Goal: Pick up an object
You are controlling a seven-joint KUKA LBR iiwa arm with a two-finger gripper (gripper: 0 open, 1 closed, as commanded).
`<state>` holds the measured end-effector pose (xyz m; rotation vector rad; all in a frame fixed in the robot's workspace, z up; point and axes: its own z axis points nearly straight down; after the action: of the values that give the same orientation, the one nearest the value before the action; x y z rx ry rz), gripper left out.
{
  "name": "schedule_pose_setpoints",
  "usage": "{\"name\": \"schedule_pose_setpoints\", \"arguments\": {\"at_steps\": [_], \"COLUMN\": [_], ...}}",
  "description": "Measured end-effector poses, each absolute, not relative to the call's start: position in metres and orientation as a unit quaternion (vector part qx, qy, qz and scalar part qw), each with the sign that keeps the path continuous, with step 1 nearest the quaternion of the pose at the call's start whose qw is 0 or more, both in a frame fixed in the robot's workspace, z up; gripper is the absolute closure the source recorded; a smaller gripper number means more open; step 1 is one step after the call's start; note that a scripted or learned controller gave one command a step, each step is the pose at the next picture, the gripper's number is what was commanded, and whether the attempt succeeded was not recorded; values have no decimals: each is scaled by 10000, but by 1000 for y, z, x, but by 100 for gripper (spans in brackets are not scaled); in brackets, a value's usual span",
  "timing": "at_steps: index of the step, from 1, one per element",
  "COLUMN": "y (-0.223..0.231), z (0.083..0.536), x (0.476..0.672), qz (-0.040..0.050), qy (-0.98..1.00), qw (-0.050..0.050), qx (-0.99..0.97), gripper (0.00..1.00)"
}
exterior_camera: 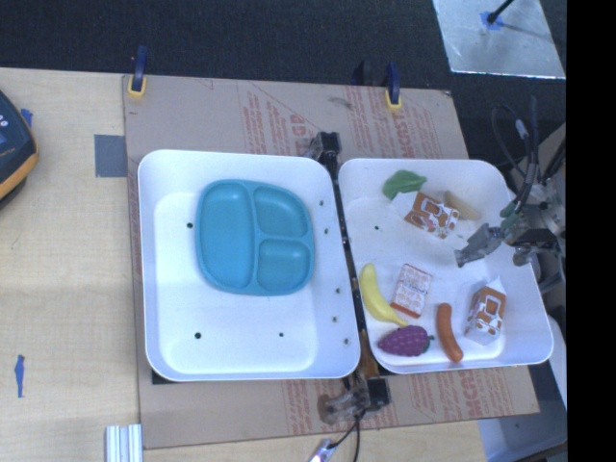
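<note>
Loose in the right bin (361, 258) for easy picking: carton (486, 312) by the right edge, sausage (449, 332), grapes (404, 340), banana (376, 296) along the front. Gripper (481, 246) above the right edge, jaws unreadable, holding nothing visible. Left bin (159, 287): blue tray (255, 236).

Right bin (361, 258) holds banana (377, 297), grapes (403, 340), sausage (449, 332), green leaf (403, 182), cartons (several) lying flat.

Two white bins (154, 258) (539, 349), one blue plate (255, 236), three cartons (432, 214) (412, 290) (486, 313), one banana (375, 296), one sausage (449, 332), one grape bunch (404, 340).
</note>
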<state>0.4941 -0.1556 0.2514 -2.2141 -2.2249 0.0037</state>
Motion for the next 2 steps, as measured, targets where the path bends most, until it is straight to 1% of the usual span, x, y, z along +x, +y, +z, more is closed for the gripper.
{"name": "schedule_pose_setpoints", "arguments": {"at_steps": [1, 2], "y": [-212, -211], "z": [212, 197], "x": [536, 656], "qz": [20, 6], "qy": [-7086, -7084], "qw": [3, 9], "qx": [-7056, -7058], "gripper": [0, 0]}}
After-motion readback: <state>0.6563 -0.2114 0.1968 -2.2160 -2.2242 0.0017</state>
